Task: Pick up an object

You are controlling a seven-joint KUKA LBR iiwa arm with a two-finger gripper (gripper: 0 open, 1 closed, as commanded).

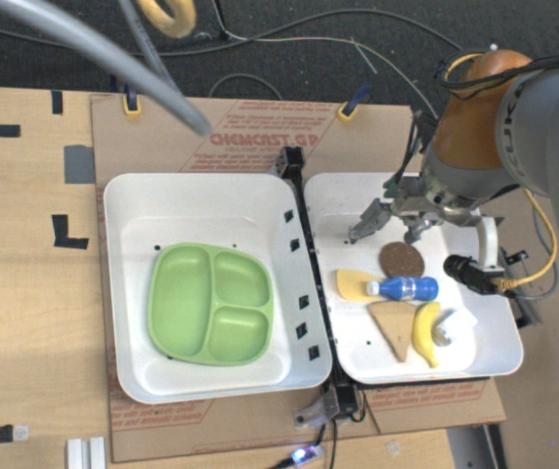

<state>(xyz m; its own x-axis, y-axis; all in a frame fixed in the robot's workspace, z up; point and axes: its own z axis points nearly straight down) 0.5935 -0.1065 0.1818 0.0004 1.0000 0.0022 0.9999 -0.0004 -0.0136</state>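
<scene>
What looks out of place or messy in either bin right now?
Nothing is spilled or broken. The right bin holds a loose cluster: a blue bottle lying on its side, a banana, a brown disc and a tan wedge. The green tray sits slightly askew.

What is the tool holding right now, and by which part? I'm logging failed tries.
Nothing. The tool hangs open above the right bin, with no object between its fingers.
</scene>
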